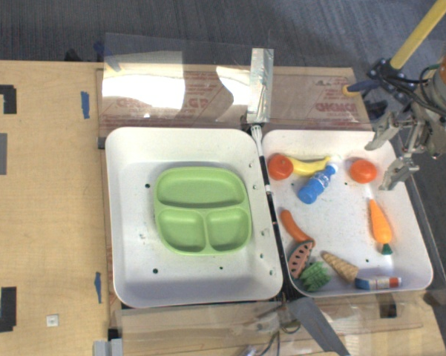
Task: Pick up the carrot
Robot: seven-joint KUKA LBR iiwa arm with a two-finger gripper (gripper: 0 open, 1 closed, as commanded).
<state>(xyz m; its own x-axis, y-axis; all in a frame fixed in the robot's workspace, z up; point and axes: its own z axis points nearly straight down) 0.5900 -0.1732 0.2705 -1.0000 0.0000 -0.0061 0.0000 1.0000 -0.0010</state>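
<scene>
The carrot (379,224) is orange with a small green tip. It lies lengthwise near the right wall of the right bin (419,236), green end toward the front. My gripper (390,156) hangs over the back right corner of that bin, above and behind the carrot and a little right of an orange ball (363,170). Its two fingers stand apart with nothing between them. The carrot is untouched, roughly a hand's length from the fingertips.
The right bin also holds a banana (309,165), a blue bottle (315,185), an orange-red ball (280,166), a red sausage (295,225), a watermelon slice (300,258), broccoli (314,276), a cone (339,266) and a marker (377,281). The left bin holds a green divided plate (202,209).
</scene>
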